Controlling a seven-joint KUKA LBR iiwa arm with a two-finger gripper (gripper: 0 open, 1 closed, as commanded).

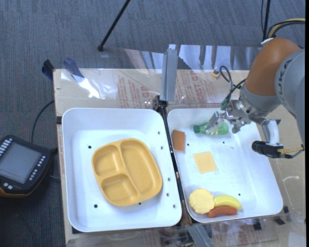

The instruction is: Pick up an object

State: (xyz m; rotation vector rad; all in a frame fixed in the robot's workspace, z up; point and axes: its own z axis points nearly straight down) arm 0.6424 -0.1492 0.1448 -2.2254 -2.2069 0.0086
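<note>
In the right bin (257, 189), a green toy vegetable (208, 129) lies near the far wall. My gripper (225, 122) is low over its right end and stands open, one finger on each side of the green piece. The piece still rests on the bin floor. Other things in this bin: a brown square slice (178, 140) against the left wall, a yellow cheese slice (205, 162) in the middle, and at the front a yellow ridged round (201, 200), a banana (228, 201) and a red sausage (222, 211).
The left bin (77, 138) holds a yellow divided plate (126, 171). A grey upright post (170, 78) stands behind the seam between the bins. A teach pendant (15, 163) lies on the floor at left. The arm's orange band (273, 68) hangs over the right bin's far right corner.
</note>
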